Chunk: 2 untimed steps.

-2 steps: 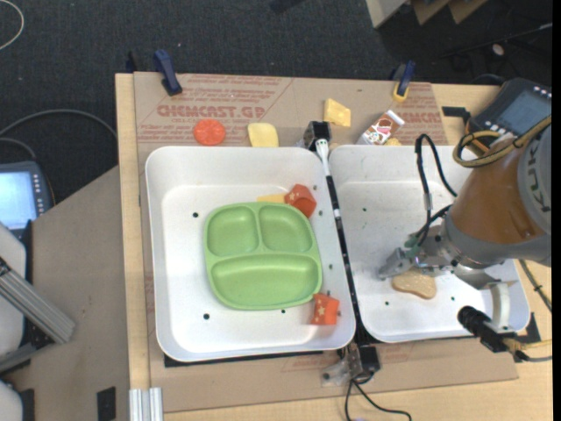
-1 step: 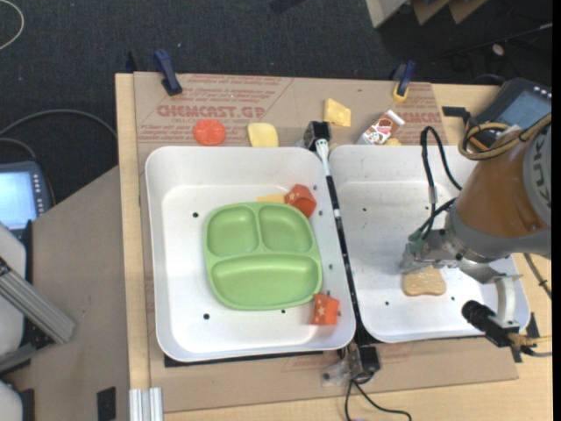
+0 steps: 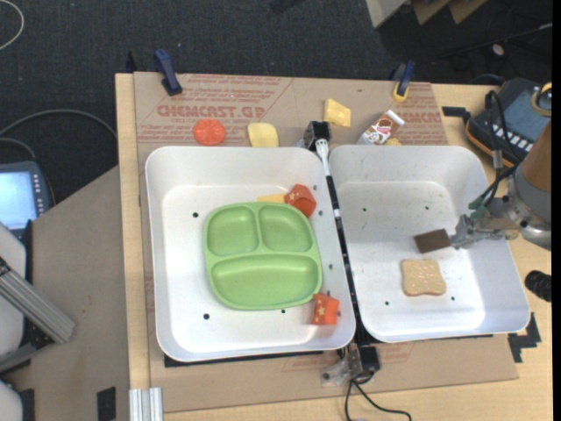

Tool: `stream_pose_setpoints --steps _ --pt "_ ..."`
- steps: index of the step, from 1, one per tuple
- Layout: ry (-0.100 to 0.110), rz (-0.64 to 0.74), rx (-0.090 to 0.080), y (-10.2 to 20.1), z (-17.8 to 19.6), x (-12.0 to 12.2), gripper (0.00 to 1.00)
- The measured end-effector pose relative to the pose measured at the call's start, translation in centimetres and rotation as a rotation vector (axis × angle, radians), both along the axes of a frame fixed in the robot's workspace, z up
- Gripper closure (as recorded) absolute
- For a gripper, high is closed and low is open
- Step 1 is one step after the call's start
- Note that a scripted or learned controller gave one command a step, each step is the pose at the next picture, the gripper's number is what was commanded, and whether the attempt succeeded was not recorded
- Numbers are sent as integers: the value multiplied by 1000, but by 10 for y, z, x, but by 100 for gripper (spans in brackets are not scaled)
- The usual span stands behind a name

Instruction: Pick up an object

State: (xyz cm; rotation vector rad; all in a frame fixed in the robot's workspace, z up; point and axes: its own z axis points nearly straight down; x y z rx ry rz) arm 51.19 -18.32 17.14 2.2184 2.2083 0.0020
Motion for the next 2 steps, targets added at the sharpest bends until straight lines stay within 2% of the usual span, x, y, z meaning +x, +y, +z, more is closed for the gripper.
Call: stream_pose_setpoints --steps 1,2 --pt "8 4 6 5 -5 -1 0" --pt "11 7 10 23 -90 29 0"
